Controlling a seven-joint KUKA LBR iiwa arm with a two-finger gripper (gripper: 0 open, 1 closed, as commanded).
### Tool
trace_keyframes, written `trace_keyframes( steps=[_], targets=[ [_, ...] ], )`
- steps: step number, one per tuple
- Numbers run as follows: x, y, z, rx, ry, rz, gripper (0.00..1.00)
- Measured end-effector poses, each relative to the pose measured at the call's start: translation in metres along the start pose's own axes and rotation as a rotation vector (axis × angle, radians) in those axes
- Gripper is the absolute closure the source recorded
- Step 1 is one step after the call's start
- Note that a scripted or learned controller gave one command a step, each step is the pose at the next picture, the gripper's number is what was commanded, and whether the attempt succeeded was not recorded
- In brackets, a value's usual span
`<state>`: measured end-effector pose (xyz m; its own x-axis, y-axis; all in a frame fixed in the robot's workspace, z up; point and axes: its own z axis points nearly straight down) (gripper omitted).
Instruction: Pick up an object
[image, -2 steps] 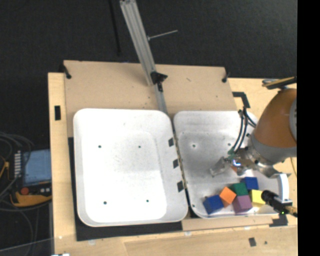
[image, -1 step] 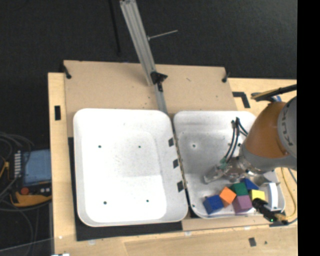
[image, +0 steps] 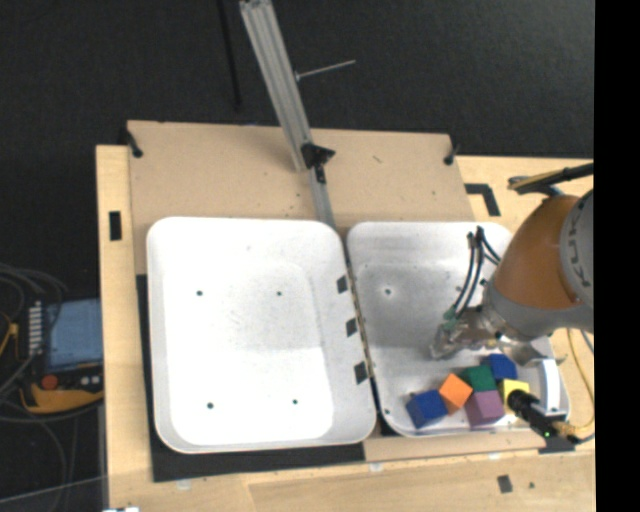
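Blocks cluster at the near edge of the right bin (image: 400, 260): a blue cube (image: 425, 408), an orange cube (image: 456, 390), a purple cube (image: 485, 407), a green cube (image: 481, 379), a yellow block (image: 515, 388) and a second blue block (image: 501, 366) partly hidden under the arm. None of them is between the fingers. The gripper (image: 447, 342) hangs just above and to the far left of this cluster, over the bare bin floor; its tip is small and blurred, so whether the fingers are apart or together cannot be told. The orange and green cubes lie nearest the tip, on its near right side; the blue cube is a little farther toward the near rim.

Black cables (image: 470, 275) run from the gripper up to the wrist. The orange band (image: 530, 255) and grey body of the arm (image: 580, 250) reach in from the right, tilted down toward the bin and covering its right wall.

Left of the gripper, past the bins' shared edge, sits the left bin (image: 170, 300). A metal pole (image: 285, 90) rises behind both bins.
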<state>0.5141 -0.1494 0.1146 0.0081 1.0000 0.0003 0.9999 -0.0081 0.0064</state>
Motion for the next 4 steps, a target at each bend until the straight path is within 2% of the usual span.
trace_keyframes(
  steps=[3, 4],
  targets=[
    [-0.004, 0.009, -0.177, -0.003, -0.003, -0.013, 1.00],
    [0.053, 0.019, -0.162, 0.005, 0.000, -0.015, 1.00]
  ],
)
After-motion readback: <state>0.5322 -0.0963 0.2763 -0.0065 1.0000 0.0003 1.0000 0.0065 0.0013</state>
